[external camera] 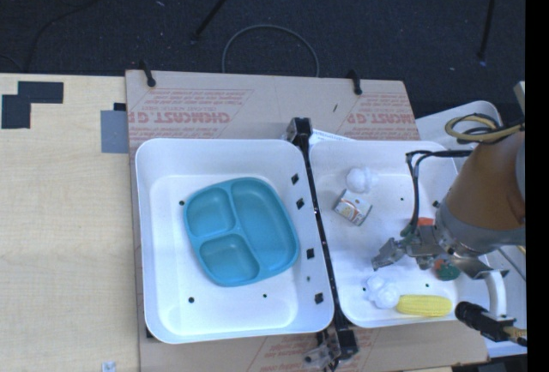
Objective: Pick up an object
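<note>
A yellow ear of toy corn (424, 305) is lying in the right shallow white plastic bin (390, 169), near its front edge, with its long axis running left to right along that edge. Just beside its left end a small white lumpy object (378, 290) is resting. Farther back in the same bin a small squat can with an orange-and-white label (352, 208) is lying tilted, and a rounded white object (359, 179) is sitting just behind it. The left white bin (163, 190) is holding a smooth turquoise plastic tray with three compartments (241, 230), set at a slant. The grey arm with its orange band (489, 190) is reaching in from the right, bent low over the right bin. Its dark metal gripper (393, 252) is pointing leftward above the bin floor, apart from the corn; whether its fingers are spread or closed, I cannot tell.
</note>
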You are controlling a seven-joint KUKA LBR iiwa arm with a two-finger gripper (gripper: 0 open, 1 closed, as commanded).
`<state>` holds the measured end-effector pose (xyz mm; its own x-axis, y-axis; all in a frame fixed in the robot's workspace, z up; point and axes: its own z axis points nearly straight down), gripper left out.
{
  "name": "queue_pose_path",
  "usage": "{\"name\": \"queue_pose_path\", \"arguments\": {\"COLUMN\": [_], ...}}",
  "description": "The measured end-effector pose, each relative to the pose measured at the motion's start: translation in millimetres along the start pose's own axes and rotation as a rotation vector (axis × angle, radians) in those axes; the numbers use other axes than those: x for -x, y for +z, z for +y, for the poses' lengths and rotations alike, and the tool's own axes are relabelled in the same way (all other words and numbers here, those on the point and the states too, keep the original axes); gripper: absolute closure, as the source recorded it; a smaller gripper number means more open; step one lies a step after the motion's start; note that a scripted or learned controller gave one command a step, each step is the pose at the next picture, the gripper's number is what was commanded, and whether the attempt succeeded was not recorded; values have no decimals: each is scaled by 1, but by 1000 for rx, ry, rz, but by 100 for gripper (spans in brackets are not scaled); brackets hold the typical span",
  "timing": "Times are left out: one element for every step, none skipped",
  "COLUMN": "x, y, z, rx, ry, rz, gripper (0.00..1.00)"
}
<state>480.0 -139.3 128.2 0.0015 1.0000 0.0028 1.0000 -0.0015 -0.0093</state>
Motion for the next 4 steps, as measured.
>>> {"name": "queue_pose_path", "arguments": {"x": [1, -3, -10, -10], "y": [-13, -75, -123, -138], "z": [1, -1, -5, -5], "rx": [4, 12, 12, 8], "ry": [6, -3, -3, -2], "rz": [-1, -3, -3, -3], "gripper": [100, 100, 100, 100]}}
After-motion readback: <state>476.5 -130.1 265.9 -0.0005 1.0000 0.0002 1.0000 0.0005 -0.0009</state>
